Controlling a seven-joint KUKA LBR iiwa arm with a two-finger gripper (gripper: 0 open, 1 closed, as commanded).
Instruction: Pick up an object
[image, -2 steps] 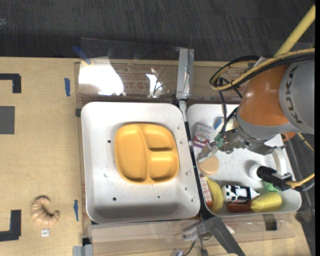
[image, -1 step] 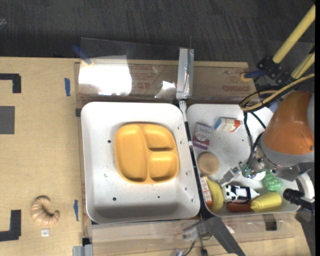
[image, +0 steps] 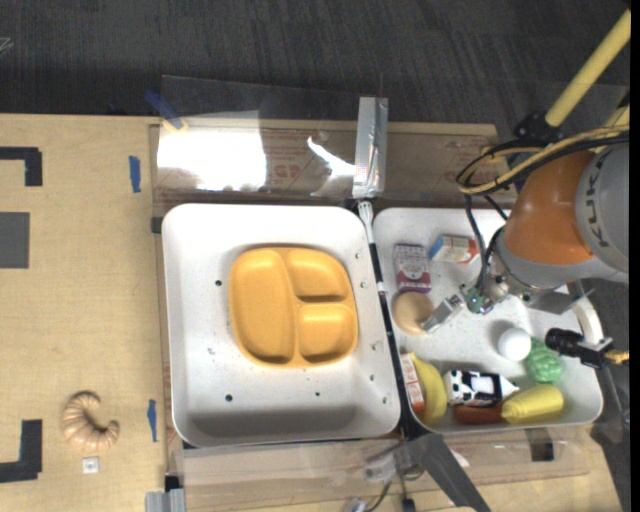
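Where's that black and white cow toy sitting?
The cow toy lies in the right bin, near its front edge, between the banana and a yellow squash-shaped toy.

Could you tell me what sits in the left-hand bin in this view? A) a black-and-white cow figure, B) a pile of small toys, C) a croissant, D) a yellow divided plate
D: a yellow divided plate lies alone in the middle of the left bin, while the small toys crowd the right bin and the croissant-like object rests on the bench outside both bins.
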